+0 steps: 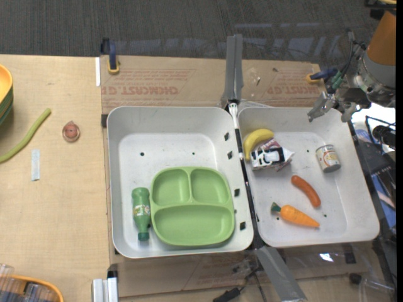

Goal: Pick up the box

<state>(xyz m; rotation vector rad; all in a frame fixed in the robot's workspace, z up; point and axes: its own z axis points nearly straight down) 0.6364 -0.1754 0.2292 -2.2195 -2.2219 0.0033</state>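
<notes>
**Box not grabbed, gripper up at the far corner**

Nearest me in the right bin [362, 228]: carrot [297, 216], then sausage [306, 190], small can [327, 158]. The box [271, 155], a crumpled carton, lies by the left wall, touching the banana [257, 139]. Left bin: green divided plate [191, 205], green bottle [141, 212]. Farthest, my gripper [332, 105] hangs with fingers spread, clamping nothing.

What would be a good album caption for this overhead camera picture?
Robot hand poised over the right bin's far corner, the crumpled box lying beside a banana.
</notes>
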